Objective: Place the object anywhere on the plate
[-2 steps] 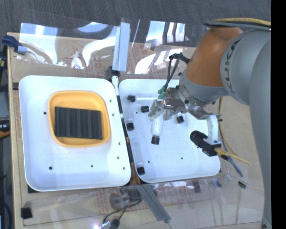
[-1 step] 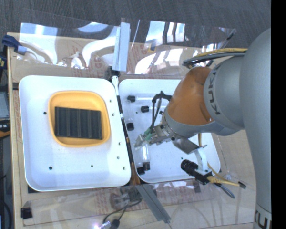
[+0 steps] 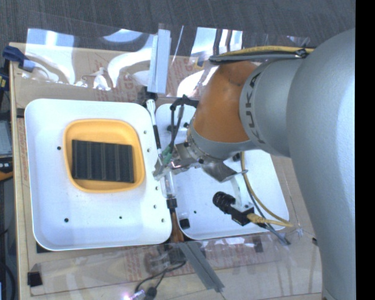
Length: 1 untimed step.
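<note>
Camera view, hand point(image 3: 175, 158) over right bin point(image 3: 272, 186)

Glossy white plastic bins point(image 3: 50, 167); matt yellow plate point(image 3: 103, 133) with a dark ribbed centre.

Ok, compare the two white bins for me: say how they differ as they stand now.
The left bin lies in open view and holds a yellow plate with a dark ribbed centre; the right bin is largely covered by the arm, with no plate visible in it. The left bin looks larger in this view than what can be seen of the right bin. Both are shallow, white, round-cornered, and sit side by side.
</note>
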Each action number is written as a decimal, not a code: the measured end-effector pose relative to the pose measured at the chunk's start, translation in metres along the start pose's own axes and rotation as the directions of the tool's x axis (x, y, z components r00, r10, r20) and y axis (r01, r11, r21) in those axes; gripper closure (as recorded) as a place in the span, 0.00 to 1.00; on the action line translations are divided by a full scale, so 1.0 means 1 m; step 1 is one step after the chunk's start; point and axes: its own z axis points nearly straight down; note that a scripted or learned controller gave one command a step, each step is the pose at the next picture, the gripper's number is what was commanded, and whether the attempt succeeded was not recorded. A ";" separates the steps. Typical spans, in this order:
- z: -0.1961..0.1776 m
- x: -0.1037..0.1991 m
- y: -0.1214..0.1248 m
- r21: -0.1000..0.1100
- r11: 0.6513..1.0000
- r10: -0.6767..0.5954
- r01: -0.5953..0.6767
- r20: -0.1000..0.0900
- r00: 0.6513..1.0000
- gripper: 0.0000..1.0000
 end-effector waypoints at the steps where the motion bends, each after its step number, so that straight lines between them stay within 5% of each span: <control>1: 0.000 0.000 0.000 0.000 1.000 0.001 -0.001 0.000 1.000 0.00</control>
